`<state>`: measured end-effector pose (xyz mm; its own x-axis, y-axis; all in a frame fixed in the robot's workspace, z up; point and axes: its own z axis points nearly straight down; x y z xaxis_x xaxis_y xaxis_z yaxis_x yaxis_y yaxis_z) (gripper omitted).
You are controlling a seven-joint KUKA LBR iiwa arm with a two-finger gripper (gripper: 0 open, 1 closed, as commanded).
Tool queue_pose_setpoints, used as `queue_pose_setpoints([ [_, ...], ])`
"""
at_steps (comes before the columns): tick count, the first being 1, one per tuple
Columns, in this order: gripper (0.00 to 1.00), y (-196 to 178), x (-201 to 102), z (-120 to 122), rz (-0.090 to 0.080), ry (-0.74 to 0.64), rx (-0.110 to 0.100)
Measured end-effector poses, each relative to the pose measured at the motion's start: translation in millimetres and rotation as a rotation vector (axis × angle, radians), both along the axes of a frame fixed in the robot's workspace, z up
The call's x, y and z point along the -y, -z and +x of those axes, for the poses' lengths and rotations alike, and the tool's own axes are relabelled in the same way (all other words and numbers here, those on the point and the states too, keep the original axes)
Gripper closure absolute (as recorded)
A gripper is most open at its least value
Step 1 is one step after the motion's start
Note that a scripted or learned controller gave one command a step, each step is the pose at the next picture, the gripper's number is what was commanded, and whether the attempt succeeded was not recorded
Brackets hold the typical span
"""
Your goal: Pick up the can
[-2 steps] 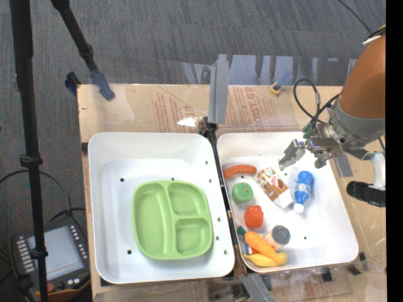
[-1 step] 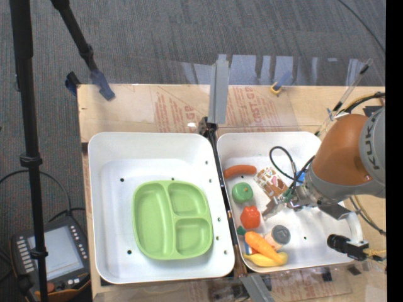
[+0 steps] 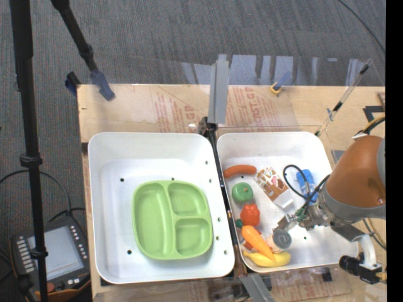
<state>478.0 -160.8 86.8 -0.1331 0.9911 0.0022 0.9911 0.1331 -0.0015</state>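
- The can (image 3: 281, 238) lies in the right bin (image 3: 264, 142), at about 5 o'clock of that bin's floor, its round grey end facing the camera.
- The gripper (image 3: 301, 218) hangs at the can's 2 o'clock, near it, with the arm's orange band (image 3: 356, 178) at the far right.
- I cannot tell whether the fingers are parted or closed; they are too small and cluttered by cable to read, and nothing shows gripped between them.
- Judged step: the approach, before any grasp. The next move calls for lowering toward 8 o'clock until the tool straddles the can, then closing across its body.
- Crowding the can: a carrot (image 3: 257, 240) at its 9 o'clock, just beside; a banana (image 3: 269, 258) at 7 o'clock along the bin's near wall; a red pepper-like piece (image 3: 250, 214) at 10 o'clock.
- Farther up lie a green round item (image 3: 242, 192), a sausage (image 3: 240, 170), a printed packet (image 3: 273, 182) and a blue object (image 3: 306, 180) under a black cable loop.
- The carrot and the bin's near wall leave little room on that side; the cable may snag.
- The left bin (image 3: 104, 187) carries a green divided plate (image 3: 172, 219), well apart on the desk (image 3: 164, 106).
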Motion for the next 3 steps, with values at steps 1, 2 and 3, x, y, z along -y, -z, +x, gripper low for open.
queue_pose_setpoints([
  [1,1.0,-8.1,1.6,-0.9,0.002,0.007,-0.003],
  [2,0.0,-8.1,1.5,-0.9,0.002,0.006,-0.003],
  [3,0.0,1.3,-19.3,10.0,0.0,0.068,-0.002],
])
